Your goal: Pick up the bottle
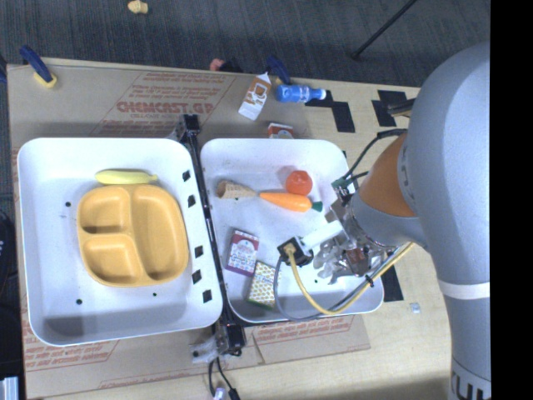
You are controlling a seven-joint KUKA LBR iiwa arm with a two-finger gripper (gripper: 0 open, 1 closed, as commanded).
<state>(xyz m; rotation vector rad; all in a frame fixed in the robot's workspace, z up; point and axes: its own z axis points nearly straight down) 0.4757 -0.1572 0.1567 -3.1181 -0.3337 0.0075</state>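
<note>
floor: dk grey carpet | bench: tan w/ cardboard

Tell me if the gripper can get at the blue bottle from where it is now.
Probably not directly. The blue bottle lies on the bench beyond the right bin's far rim, while the gripper sits low inside that bin's near right corner. Nothing covers the bottle, so lifting over the rim should open the way.

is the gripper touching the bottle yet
Apart. The camera view shows the gripper low in the right bin, while the bottle lies outside on the bench beyond that bin's far rim.
</note>
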